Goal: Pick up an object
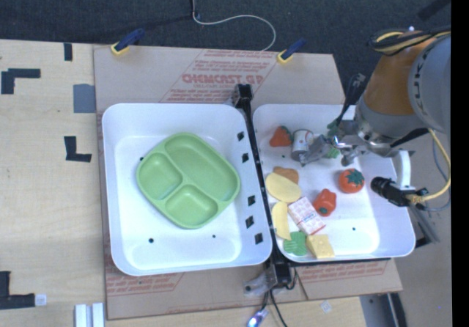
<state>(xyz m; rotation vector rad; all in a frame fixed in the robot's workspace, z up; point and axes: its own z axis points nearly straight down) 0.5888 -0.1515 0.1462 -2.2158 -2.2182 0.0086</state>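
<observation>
Toys [302,215] in rt white bin [381,241], cardboard under; fingers [311,153] state unclear.

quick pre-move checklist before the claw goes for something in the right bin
1. Claw is over the right bin, where the objects lie: ok.
2. Claw is free of any object: cannot tell; its tip is too small and blurred to read.
3. A target is near: ok; a small silver can and an orange-red piece lie right by the claw.
4. Nearby target has room around it: not ok; the can and the orange-red piece sit close together near the divider.
5. Looser options exist: ok; the tomato and the red pepper lie apart from the pile.
6. Green plate in the left bin is out of the arm's way: ok.
</observation>
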